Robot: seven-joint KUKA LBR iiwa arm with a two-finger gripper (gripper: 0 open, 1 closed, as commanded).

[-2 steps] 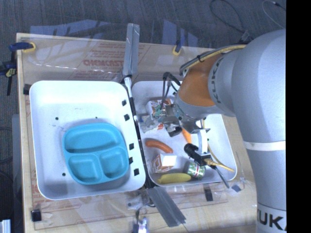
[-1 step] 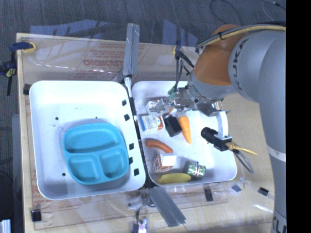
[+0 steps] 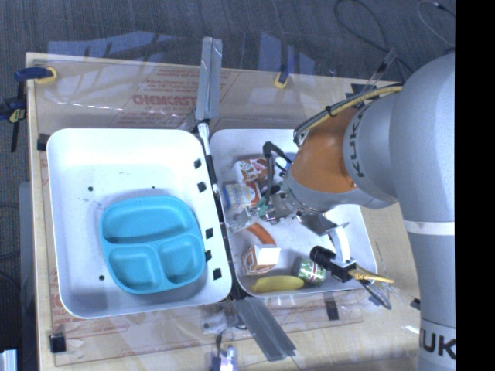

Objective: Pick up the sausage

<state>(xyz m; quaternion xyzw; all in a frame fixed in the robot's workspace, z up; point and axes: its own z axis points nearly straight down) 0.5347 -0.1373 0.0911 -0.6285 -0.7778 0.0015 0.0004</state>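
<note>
Sausage is the orange-red stub in the same bin as the small carton. It lies at a slant just past the carton's far edge, so close you can't tell if they touch. Gripper hangs one step farther from the carton, just beyond the sausage's far end, mostly tucked under the orange wrist band. You can't tell whether it's apart or together. The sausage lies flat on the bin floor, so call this the approach, grasp not yet made.

To do it well:
- **Position:** bring the gripper toward the carton until it's centred over the sausage's middle, not its tip.
- **Wrist:** turn it so the closing line runs across the short width, not along the length.
- **Descent:** come down straight, since the carton leaves little room on that side.
- **Wrapper:** watch the clear wrapper, view-left of and beyond the carton, right by the sausage. It likely snags or gets pinched along.
- **Grip:** the sausage looks smooth and rounded and will probably squirt out of an off-centre pinch, so close slow and lift plumb.

Banana on the carton's near side and green can view-right of the carton look out of the way. Blue plate, in the other bin view-left of the carton, doesn't matter here.
</note>
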